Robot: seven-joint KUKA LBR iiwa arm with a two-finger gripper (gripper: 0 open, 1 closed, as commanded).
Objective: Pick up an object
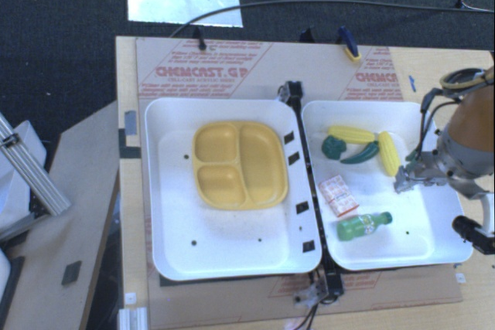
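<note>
Camera view shows the pincer (407,180), grip state unclear, low in the right bin (445,239) beside a yellow corn cob (388,153); closing off-centre could nudge it away.

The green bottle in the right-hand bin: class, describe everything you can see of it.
The green bottle looks like translucent green plastic, with a pale label band around its middle and a narrower neck end pointing right. It lies on its side, slightly tilted, on the floor of the right bin, near the front. The small red-and-white packet lies just behind it; whether they touch is unclear. The gripper is apart from it.
</note>
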